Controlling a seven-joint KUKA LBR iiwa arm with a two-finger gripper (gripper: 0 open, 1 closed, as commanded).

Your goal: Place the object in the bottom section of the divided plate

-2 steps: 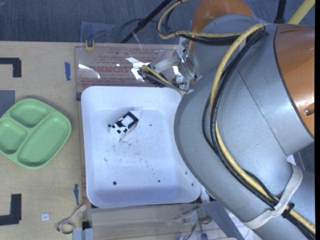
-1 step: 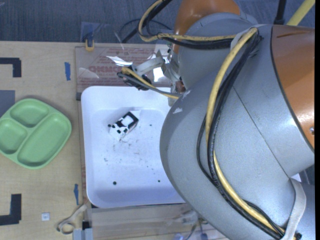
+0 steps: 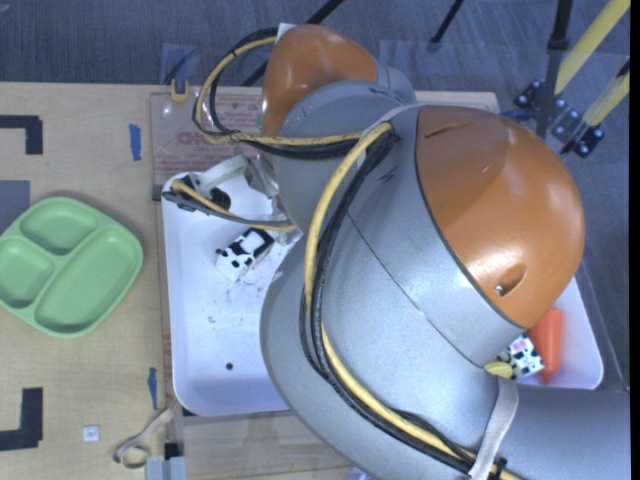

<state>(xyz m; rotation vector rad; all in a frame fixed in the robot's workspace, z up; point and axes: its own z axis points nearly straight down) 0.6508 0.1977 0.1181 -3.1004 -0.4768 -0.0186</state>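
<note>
Lying in the shallow white bin (image 3: 215,358), the small black-and-white toy cow (image 3: 243,252) looks light, rigid; grip its body. Fingers' state: cannot tell.

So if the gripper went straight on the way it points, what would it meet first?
Probably the black-and-white toy cow in the white bin, just beyond the gripper; depth is unclear.

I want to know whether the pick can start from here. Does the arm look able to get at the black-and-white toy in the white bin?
Probably yes. The black-and-white toy lies on the white bin floor with nothing on it, and the arm is already over that bin, its wrist end right beside the toy. Whether its tool is lined up cannot be told.
</note>
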